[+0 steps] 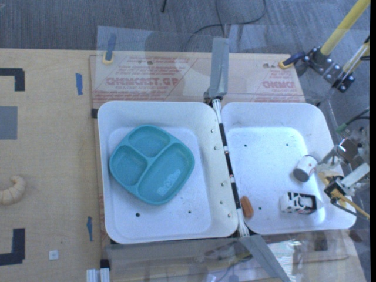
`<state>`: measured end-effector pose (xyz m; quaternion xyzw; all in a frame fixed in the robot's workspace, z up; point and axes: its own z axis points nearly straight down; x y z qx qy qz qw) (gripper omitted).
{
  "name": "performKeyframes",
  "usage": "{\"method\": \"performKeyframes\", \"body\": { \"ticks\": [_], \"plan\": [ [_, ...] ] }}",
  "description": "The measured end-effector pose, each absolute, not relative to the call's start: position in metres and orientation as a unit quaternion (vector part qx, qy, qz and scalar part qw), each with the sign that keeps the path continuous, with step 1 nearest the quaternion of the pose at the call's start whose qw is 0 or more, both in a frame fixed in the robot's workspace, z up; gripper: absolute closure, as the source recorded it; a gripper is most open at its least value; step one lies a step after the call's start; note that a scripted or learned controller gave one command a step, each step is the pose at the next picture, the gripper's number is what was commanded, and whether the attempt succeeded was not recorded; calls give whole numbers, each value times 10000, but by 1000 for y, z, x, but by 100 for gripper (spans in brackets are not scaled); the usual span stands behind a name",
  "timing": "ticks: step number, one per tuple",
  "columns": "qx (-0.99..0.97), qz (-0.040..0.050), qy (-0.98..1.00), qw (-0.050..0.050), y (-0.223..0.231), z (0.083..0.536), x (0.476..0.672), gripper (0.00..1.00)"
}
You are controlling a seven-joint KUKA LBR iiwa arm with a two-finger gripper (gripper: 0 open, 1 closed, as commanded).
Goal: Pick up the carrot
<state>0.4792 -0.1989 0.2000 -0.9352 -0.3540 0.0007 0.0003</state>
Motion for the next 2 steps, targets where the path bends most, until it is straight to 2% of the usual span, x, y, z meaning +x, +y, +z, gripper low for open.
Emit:
{"method": "performKeyframes", "body": {
  "ticks": [1, 2],
  "plan": [
    [-8620, 8, -5069, 18, -204, 191, 479, 100],
    [-9434, 8, -3316, 2, -186, 193, 479, 100]
  ]
}}
